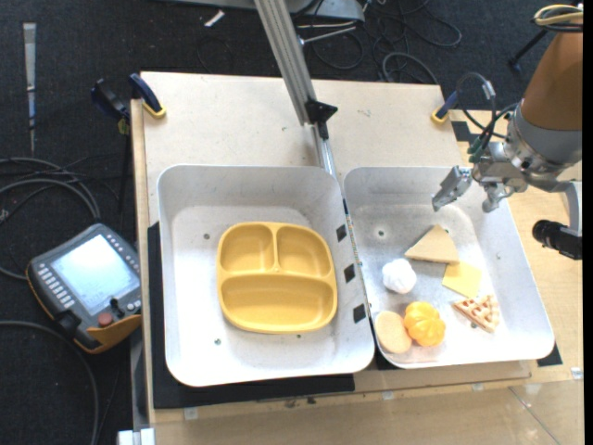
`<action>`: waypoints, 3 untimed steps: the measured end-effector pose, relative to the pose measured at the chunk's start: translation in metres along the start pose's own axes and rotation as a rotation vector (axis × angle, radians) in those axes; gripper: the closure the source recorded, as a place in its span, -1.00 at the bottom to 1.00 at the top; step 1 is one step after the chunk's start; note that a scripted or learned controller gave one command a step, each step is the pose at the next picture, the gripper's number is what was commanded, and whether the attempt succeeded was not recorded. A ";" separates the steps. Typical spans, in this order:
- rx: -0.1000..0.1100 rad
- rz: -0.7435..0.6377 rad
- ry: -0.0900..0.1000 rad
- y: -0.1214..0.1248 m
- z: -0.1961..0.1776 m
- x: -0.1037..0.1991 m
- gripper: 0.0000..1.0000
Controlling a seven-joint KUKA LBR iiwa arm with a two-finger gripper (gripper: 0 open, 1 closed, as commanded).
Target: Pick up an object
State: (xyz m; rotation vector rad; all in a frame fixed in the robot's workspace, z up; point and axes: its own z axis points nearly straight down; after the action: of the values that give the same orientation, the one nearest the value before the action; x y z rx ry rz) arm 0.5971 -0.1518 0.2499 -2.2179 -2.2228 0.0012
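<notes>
You have two shallow white bins; take the right bin (519, 276) as your landmark, since everything loose sits in it. The left bin (185, 248) beside it bears a yellow three-part plastic tray (277, 276). At the right bin's far right edge hangs the gripper (473, 191), its two fingers apart with nothing between them. The nearest candidate is the tan wedge-shaped block (434, 247) in the bin's middle, just below the gripper. Toward the near edge lie a flat yellow square piece (463, 279), a small orange pumpkin-like toy (424, 323), a pale round biscuit-like piece (393, 332), a white ball (399, 275) and a small waffle-patterned piece (478, 311). You would do best to centre over the wedge, straddle its narrow sides, then descend.
</notes>
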 end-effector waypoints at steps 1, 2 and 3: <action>0.000 0.000 0.000 0.000 0.000 0.000 -1.00; 0.003 0.002 0.000 0.000 0.043 0.000 -1.00; 0.005 0.002 0.000 -0.001 0.108 0.002 -1.00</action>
State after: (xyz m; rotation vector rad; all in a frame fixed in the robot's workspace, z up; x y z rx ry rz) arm 0.5963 -0.1500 0.1423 -2.2178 -2.2177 0.0061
